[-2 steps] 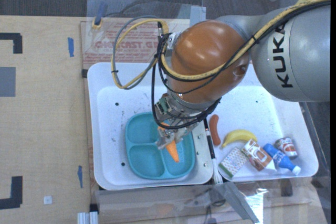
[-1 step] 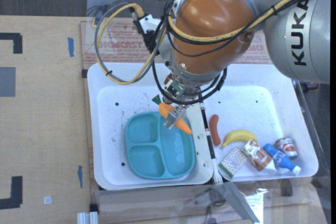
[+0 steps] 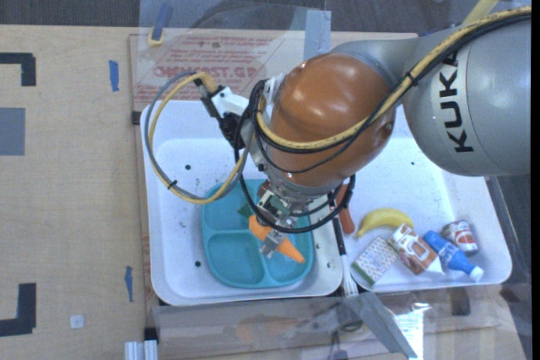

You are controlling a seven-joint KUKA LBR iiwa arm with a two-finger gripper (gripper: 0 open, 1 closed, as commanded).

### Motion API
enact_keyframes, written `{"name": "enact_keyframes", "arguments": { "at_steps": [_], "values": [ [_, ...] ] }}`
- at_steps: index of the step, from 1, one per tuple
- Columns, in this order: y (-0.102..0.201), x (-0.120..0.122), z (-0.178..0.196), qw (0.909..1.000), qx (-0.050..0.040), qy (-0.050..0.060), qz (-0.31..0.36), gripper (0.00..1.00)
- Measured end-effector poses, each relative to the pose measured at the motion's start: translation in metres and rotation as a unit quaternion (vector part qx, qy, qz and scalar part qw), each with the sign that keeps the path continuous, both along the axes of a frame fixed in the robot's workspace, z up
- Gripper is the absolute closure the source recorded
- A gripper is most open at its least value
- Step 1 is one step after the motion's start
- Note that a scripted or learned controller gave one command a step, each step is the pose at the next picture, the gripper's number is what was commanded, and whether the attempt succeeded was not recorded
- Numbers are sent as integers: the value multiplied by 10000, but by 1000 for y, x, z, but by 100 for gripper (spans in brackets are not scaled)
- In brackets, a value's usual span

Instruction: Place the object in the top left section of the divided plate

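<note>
Gripper [image 3: 272, 237] w/ carrot [image 3: 287, 248] mid-plate [image 3: 221, 253]

divided plate [image 3: 228, 253] in left bin [image 3: 169, 265] — banana [image 3: 384, 221], bottle [image 3: 451, 257] in right bin [image 3: 498, 265]

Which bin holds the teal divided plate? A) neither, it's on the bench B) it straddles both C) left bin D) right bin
C: the plate lies flat in the left bin, under the gripper; the right bin holds the banana and small packages instead.
</note>
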State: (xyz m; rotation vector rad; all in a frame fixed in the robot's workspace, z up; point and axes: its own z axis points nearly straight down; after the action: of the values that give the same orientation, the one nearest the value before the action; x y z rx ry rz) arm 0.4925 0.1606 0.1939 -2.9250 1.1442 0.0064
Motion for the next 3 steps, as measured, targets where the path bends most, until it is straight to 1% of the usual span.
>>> {"name": "enact_keyframes", "arguments": {
  "at_steps": [1, 2, 3],
  "values": [
    [-49, -2, 76, 9979, 9, -13, 645, 100],
    [-1, 26, 94, 9870, 16, -16, 1604, 100],
    [9, -6, 46, 9843, 3, 3, 1767, 100]
  ]
}}
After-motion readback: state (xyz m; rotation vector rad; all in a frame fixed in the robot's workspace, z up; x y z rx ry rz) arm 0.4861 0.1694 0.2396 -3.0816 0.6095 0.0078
